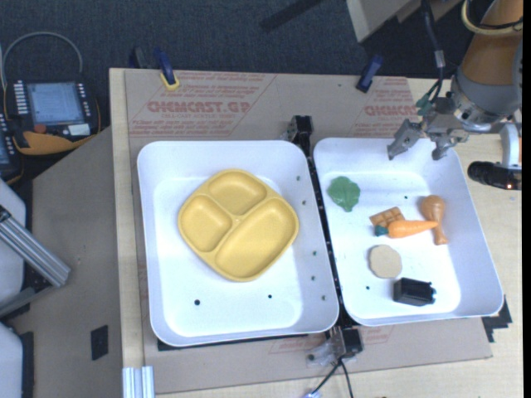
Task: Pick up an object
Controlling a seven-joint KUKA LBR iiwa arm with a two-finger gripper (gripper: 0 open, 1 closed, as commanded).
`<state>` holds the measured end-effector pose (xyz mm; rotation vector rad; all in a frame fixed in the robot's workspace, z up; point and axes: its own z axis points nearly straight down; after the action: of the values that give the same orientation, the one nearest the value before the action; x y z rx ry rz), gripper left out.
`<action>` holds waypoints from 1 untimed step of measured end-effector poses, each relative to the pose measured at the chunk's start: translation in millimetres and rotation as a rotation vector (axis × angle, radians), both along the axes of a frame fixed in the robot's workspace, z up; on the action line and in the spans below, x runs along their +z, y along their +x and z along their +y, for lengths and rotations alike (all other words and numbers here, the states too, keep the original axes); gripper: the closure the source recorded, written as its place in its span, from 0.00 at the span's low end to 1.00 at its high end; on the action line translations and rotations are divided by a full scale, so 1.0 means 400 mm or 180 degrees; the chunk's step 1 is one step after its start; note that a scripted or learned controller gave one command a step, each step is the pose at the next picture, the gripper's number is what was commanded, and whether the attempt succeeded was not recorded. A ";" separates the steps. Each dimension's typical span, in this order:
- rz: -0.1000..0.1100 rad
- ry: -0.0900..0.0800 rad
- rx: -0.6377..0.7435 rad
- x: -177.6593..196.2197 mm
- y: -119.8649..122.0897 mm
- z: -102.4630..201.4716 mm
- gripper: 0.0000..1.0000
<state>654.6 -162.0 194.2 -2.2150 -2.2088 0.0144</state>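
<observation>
My gripper [423, 143] hangs over the far edge of the right bin [477, 247], open, with nothing between its fingers. Below it in that bin lie a green broccoli piece [343, 192], an orange carrot [411, 229], a tan drumstick [434, 215], a small brown cracker [385, 218], a round beige cookie [385, 262] and a black block [413, 292]. The carrot touches the cracker and the drumstick. All of these sit apart from the gripper.
The left bin [166, 288] holds a yellow divided plate [239, 223]. A black clamp [300, 128] sits between the bins at the far side. A handheld controller [51, 110] lies off the bench at the left.
</observation>
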 end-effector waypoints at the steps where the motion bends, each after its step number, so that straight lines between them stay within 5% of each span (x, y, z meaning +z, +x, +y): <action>1: -0.0049 -0.0009 0.0010 0.024 0.008 0.001 0.00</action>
<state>657.9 -161.6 203.7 -2.2205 -2.2215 0.0006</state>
